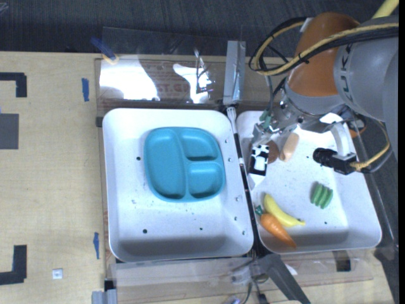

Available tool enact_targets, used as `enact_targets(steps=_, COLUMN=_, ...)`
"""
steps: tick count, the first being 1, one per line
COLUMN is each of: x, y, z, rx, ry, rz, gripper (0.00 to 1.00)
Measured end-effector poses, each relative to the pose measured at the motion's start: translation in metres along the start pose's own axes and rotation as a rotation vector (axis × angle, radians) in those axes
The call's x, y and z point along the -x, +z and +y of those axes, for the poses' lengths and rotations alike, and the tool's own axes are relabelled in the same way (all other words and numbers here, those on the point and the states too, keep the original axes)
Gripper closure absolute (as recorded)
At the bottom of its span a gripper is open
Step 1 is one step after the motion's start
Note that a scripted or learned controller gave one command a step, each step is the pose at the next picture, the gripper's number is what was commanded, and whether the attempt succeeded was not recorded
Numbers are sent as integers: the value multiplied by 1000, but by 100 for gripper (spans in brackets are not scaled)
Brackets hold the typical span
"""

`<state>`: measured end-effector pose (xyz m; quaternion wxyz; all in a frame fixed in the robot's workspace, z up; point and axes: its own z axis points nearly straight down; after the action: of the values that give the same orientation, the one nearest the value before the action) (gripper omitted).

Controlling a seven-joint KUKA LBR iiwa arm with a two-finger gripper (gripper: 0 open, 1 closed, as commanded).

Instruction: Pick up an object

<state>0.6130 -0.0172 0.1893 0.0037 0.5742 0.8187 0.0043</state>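
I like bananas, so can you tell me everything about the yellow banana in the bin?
The banana is a small, smooth, bright yellow toy, plastic by the look of it, curved like a smile. It lies flat on the floor of the right bin, near its front left corner. Its lower side rests against an orange carrot lying just in front of it. Nothing is holding it.

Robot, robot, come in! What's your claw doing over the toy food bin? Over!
Gripper low in right bin, far left corner; finger state unclear. Tan piece right beside it, grasp unconfirmed. Banana, carrot, green piece lie apart, nearer.
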Motion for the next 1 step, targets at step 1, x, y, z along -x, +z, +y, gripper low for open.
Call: enact_targets(steps=1, x=80, y=-70, z=4, rx=-3, ry=-316, rz=-5, gripper=100)
